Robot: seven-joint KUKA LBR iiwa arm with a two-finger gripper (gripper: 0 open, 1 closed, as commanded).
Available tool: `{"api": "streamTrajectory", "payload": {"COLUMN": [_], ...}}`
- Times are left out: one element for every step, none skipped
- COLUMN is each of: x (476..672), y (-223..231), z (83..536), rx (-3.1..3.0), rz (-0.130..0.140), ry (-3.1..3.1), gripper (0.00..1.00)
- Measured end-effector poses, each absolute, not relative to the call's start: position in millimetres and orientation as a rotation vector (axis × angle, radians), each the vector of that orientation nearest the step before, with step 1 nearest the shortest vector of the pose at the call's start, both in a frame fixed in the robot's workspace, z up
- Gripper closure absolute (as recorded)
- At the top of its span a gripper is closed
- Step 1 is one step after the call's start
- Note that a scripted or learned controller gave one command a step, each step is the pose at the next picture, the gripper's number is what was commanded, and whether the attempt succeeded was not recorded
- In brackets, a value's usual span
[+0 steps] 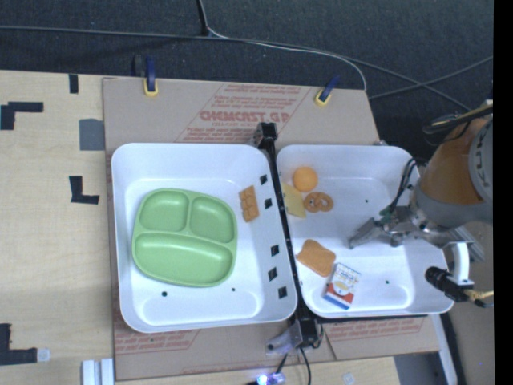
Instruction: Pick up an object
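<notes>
Cardboard (240, 111) lines the bench under two white bins (128, 215) — dark floor behind. Gripper (359, 237), fingers spread and holding nothing, hovers in the right bin, just beside the bread slice (316, 257) and small carton (342, 285).

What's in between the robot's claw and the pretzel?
Nothing. In the camera view, bare white floor of the right bin runs from the gripper up-left to the pretzel. The toast piece lies below that stretch.

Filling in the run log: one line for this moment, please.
pincer open, nothing held | over right bin | toast nearest | green plate in left bin
</notes>
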State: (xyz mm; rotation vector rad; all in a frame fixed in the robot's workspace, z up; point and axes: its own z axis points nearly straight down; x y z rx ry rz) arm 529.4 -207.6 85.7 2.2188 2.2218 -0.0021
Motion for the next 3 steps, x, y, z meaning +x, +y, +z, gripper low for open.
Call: {"api": "streamTrajectory", "payload": {"x": [530.4, 537.8, 540.3], "y": [-208, -211, -217], "z": [99, 160, 204], "rx": [2.216, 2.216, 2.218], "rz": [-0.001, 0.003, 0.002], "ry": [2.219, 2.221, 2.221], "gripper": [1.0, 1.0, 1.0]}}
